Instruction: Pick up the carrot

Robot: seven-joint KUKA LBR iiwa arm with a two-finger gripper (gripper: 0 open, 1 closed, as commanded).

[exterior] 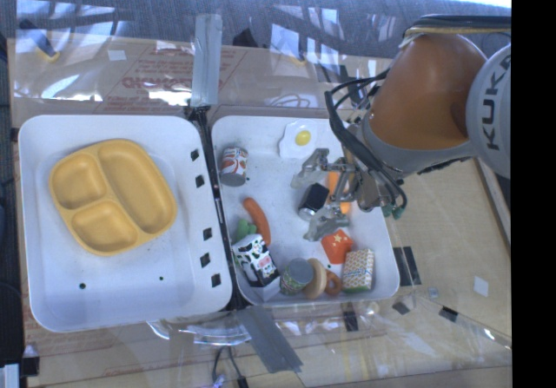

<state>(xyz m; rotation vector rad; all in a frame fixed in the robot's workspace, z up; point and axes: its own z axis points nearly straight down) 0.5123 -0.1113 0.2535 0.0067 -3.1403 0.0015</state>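
Bench, two white bins side by side. Carrot (257,220) — right bin (261,130), left-centre, long axis running up-left to down-right, resting free. Gripper (316,198) — just to the carrot's right, apart from it, fingers spread wide around a small dark object (313,198), not clamped.

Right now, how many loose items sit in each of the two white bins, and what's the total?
Left bin: 1, the yellow divided plate.
Right bin: 9, namely fried egg, small can, carrot, cow-print carton, black block, red piece, grey cup, tan ring, patterned box.
Total: 10
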